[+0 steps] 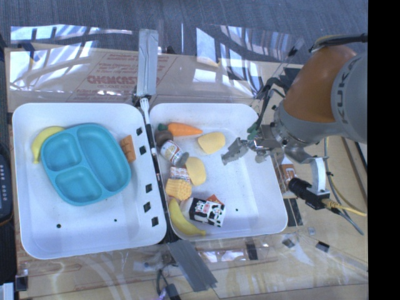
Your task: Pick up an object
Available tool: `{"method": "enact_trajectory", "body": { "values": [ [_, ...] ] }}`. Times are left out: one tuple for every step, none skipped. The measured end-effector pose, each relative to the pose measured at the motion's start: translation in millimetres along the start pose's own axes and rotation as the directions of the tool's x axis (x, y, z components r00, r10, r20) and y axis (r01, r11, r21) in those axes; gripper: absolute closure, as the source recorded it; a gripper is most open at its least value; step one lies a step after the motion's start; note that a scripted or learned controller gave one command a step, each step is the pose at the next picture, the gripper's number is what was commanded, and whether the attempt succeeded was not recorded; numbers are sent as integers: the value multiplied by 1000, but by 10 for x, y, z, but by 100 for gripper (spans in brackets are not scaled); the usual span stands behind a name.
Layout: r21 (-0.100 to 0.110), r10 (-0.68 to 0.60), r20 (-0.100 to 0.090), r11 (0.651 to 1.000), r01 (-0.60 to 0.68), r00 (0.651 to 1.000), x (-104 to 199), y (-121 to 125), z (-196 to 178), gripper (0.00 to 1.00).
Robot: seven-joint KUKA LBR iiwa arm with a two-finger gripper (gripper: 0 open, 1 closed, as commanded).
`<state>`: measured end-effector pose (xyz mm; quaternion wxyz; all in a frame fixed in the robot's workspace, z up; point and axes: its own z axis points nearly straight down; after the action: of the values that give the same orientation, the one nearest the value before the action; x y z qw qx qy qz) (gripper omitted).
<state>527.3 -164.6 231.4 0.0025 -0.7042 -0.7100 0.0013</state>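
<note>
End effector: the end effector (pixel 240 150) hangs over the right bin (pixel 265 199), above bare white floor near its right half; fingers spread wide, nothing between them
Arm: grey body with orange band (pixel 319 83) reaches in from the right edge
Candidate objects: all lie in the right bin's left half; a yellow piece (pixel 211 142) sits nearest the fingertips, just left of them, with a carrot (pixel 184 129) beyond it
Other candidates: a small can (pixel 170 150), a pale yellow oval (pixel 196 170), a corn cob (pixel 178 189), a banana (pixel 182 220) and a black-and-white carton (pixel 207 212) touching it
Left bin: the left bin (pixel 37 230) holds a blue divided plate (pixel 84 162), a second banana (pixel 42 139) tucked at its upper left, an orange block (pixel 128 147) at its right
Step in hand, as judged: approach and choose a target; nothing grasped yet
Doing it well: pick the yellow piece, which stands apart from its neighbours; centre the open fingers across its narrow side, descend straight, close only once both fingers flank it
Risk: crowded items by the divider could get nudged or pinched together
</note>
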Motion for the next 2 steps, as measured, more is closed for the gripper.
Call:
{"method": "enact_trajectory", "body": {
  "values": [
    [6, -51, -2, 999, 51, 999, 441, -259, 1031, 0],
    [-3, -75, 0, 997, 75, 997, 483, -488, 1404, 0]
  ]
}}
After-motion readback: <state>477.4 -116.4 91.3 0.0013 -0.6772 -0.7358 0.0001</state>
